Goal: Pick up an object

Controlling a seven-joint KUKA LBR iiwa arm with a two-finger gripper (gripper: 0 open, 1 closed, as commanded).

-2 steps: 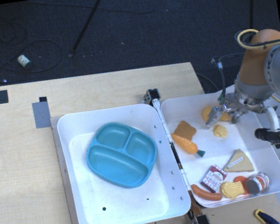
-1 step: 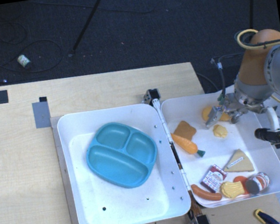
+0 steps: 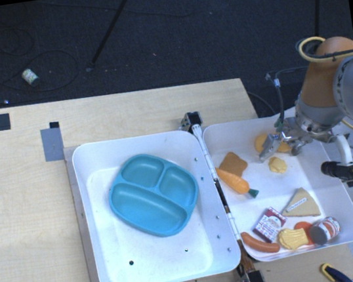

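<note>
The pale wooden bench [image 3: 29, 220] fills the left and middle of the frame, with dark floor across the top. On it sit 2 shallow white bins side by side: the left bin [image 3: 111, 273] in the centre of the frame and the right bin [image 3: 348, 216] toward the lower right. The grey arm [image 3: 328, 90], with its orange band, enters at the right edge, above the right bin's upper right corner. A blue divided plate [image 3: 153, 194] with 3 compartments lies tilted in the upper middle of the left bin. The gripper [image 3: 282, 143] hangs low over the upper part of the right bin; whether its fingers are spread or closed cannot be told, and nothing can be seen gripped between them. A yellow-orange piece [image 3: 262, 141] sits just left of the gripper, touching or nearly so, and a small yellow piece [image 3: 277, 165] lies just below it. Toward the bin's left side a brown slice [image 3: 232, 164] rests beside a toy carrot [image 3: 234, 181] with a green tip. Lower right of these is a cheese wedge [image 3: 300, 203]. Along the bottom edge of the right bin crowd a red and white packet [image 3: 268, 225], a sausage [image 3: 262, 243], a yellow lumpy toy [image 3: 293, 238] and a small can [image 3: 325, 231] lying on its side.
</note>
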